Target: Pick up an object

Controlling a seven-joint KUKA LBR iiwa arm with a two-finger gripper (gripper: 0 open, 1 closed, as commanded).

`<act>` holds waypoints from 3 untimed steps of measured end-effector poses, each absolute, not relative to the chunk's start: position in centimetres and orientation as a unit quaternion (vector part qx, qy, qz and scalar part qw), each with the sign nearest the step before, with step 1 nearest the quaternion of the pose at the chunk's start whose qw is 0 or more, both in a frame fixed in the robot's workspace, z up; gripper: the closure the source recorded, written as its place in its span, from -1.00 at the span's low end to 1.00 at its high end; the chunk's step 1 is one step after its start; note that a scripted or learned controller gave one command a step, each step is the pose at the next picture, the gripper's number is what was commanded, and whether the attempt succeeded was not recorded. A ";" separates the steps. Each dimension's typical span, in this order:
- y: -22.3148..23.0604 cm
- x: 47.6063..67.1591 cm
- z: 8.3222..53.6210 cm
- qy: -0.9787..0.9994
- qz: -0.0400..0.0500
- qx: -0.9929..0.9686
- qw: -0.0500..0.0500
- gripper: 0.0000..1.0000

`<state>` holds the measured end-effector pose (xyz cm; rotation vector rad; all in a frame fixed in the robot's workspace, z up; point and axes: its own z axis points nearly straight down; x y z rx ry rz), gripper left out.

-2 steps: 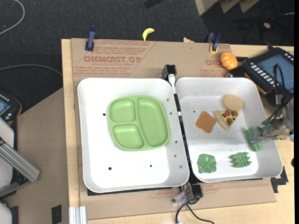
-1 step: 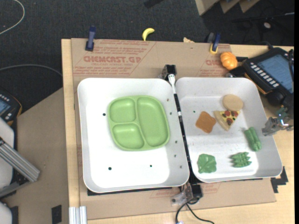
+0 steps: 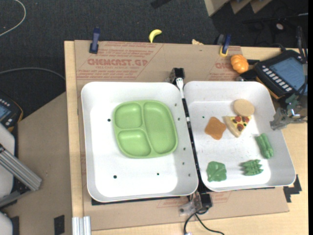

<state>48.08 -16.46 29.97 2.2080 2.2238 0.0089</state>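
At the right rim of the right bin (image 3: 279, 102), a grey claw (image 3: 285, 115), nothing visibly held, and cannot tell how far open. Inside that bin, all apart from the claw: pickle (image 3: 265, 146) nearest, below it; bun (image 3: 243, 106) and pizza slice (image 3: 238, 124) touching, to its left; toast (image 3: 215, 128) beside them; leaf (image 3: 216, 171) and a second green piece (image 3: 252, 167) near the front rim. In the left bin (image 3: 95, 146) a green divided plate (image 3: 145, 129), both bins on a cardboard-covered bench (image 3: 127, 60) with blue clamps (image 3: 95, 40), over dark carpet (image 3: 58, 13).
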 end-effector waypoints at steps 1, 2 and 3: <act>-12.8 48.0 37.1 0.709 0.003 0.705 0.004 1.00; -5.8 48.1 45.8 0.710 0.005 0.704 0.005 1.00; -18.2 47.6 25.7 0.703 -0.005 0.711 -0.006 1.00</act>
